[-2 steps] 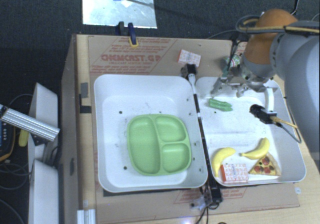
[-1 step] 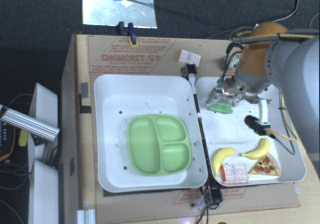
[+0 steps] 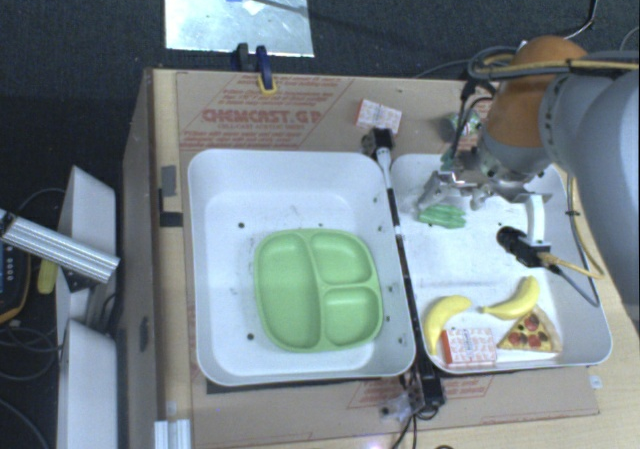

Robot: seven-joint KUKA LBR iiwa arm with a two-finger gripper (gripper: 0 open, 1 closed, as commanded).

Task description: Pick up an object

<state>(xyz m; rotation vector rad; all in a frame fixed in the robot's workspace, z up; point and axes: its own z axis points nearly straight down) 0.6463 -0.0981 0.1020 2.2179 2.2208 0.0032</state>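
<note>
The green pod (image 3: pixel 441 216) lies just below the pincer (image 3: pixel 460 191), in the upper left of the right bin (image 3: pixel 455 265). Its long axis runs across the frame. I cannot tell the pincer's state.

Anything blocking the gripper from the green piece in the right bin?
Nothing visible. The gripper hangs close by the green piece; the bananas, pizza slice and small box lie apart at the bin's near end.
</note>
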